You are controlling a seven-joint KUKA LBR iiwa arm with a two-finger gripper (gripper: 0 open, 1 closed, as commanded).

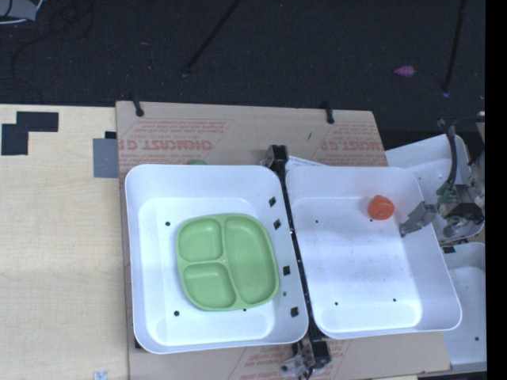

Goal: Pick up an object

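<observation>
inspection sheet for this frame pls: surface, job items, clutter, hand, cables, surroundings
Surface: two white bins side by side, left bin and right bin, on a cardboard sheet.
Job's things: orange object in the right bin's far right corner; green divided plate in the left bin.
Clutter: nothing seen.
Hand: hand at the right bin's right rim, beside the orange object, holding nothing visible.
Cables: dark cables on the floor behind.
Surroundings: wooden bench, dark floor.

Pale green three-compartment plate (227, 261) in white left bin (150, 323). Small orange-red object (380, 207) in white right bin (432, 311), faint dark specks on floor. Brown cardboard (238, 135) with red print beneath. Light wood desk (55, 252), grey and black patches.
</observation>
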